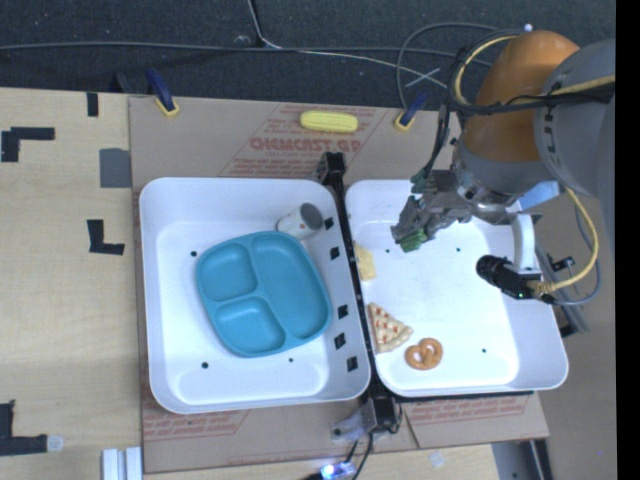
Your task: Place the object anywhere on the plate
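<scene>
Right bin (500, 368), near edge: pretzel (424, 354), pizza slice (386, 326) and a pale piece (366, 264) (3 toy foods, likely light, stiff, slick). Grip pretzel across its width. Gripper (408, 236) hangs above; open or closed, cannot tell. Plate (262, 293) sits left.

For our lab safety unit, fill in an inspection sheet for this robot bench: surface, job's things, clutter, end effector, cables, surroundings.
Surface: cardboard sheet under two white bins, left bin, right bin.
Job's things: blue plate in left bin; pretzel, pizza slice and pale yellow piece in right bin.
Clutter: cup beside plate; corn cob on cardboard.
End effector: end effector over right bin, finger state unclear.
Cables: black cable across dark backdrop; loops by arm.
Surroundings: wooden bench with black marks.
</scene>
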You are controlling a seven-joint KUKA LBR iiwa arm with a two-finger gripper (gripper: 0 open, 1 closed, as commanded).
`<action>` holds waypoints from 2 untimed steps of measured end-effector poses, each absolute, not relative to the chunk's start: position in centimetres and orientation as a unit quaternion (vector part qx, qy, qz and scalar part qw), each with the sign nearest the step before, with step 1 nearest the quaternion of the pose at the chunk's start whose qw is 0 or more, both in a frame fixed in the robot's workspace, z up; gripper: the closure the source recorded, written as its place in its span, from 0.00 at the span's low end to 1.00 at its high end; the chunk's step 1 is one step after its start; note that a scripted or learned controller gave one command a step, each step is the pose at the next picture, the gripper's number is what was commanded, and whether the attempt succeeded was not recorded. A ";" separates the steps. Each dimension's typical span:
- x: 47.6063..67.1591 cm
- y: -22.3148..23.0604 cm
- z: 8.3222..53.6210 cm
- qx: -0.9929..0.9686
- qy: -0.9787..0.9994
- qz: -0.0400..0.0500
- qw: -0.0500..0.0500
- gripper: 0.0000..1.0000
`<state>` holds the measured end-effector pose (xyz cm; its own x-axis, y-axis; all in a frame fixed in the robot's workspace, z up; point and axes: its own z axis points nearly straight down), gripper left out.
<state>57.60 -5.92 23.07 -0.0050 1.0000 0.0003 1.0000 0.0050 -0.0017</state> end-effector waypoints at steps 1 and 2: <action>58.2 0.2 22.2 -0.705 -0.709 0.001 0.001 1.00; 58.4 5.8 23.2 -0.704 -0.710 0.000 0.001 1.00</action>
<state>58.36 5.78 23.20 -0.0075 1.0000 0.0018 1.0000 0.0075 -0.0012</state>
